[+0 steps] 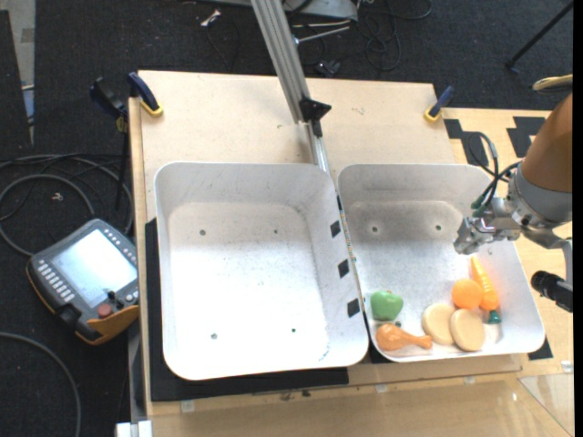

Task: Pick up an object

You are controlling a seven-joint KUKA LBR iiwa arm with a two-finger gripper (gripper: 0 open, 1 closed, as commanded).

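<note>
The right bin [401, 198] holds toy food along its near edge: a green pepper [386, 304], an orange drumstick-shaped piece [402, 338], two pale round slices [455, 326], an orange ball [466, 294] and a carrot [485, 285]. My gripper [472, 236] hangs over the right side of this bin, just above and behind the carrot and the ball. Nothing shows between its fingers.
The left bin [241, 262] lies beside the right one, with a raised divider wall [342, 244] between them. A slanted metal pole [282, 48] rises from the back of the bench. A teach pendant [84, 280] lies on the floor at left.
</note>
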